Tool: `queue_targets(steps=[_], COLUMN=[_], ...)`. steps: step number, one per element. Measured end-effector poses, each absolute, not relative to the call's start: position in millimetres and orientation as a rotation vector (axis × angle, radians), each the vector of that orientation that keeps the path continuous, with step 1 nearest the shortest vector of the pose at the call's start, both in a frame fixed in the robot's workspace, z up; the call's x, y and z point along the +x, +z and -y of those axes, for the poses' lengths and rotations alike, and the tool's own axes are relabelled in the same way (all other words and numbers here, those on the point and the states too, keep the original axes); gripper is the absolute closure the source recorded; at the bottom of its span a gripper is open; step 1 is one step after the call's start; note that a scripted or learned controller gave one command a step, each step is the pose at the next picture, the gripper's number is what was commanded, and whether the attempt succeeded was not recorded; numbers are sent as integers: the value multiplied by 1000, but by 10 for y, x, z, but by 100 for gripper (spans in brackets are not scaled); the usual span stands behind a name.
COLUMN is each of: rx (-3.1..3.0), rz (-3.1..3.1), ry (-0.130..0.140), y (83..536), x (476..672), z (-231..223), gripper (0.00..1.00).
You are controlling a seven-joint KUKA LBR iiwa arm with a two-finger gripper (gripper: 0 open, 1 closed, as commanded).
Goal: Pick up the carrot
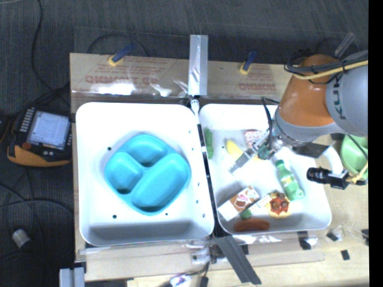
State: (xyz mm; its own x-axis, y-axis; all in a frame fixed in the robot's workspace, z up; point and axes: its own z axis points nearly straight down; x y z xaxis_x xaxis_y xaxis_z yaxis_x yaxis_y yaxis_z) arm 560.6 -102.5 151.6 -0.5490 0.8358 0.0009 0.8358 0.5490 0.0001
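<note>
Bins sit side by side on the bench: the left bin [90, 178] bears a blue divided tray [148, 171], the right bin [317, 214] a scatter of small things. The gripper [251, 153] hangs low over the right bin's upper middle, beside a yellow piece [233, 147]; whether its fingers are wide or narrow I cannot tell. A green bottle [288, 180] lies just right of it. No item can be told for certain as the carrot; a red-brown piece [252, 225] lies by the front wall.
</note>
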Motion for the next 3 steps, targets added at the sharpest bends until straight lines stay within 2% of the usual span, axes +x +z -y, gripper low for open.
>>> queue_targets(steps=[1, 2, 3], rx=[-1170, -1400, -1424], rz=[2926, 2827, 2800], ry=[-2, -7, -2], y=[899, 902, 1333], x=[6287, 6234, 5909], z=[1269, 1055, 1221], gripper=[0, 0, 0])
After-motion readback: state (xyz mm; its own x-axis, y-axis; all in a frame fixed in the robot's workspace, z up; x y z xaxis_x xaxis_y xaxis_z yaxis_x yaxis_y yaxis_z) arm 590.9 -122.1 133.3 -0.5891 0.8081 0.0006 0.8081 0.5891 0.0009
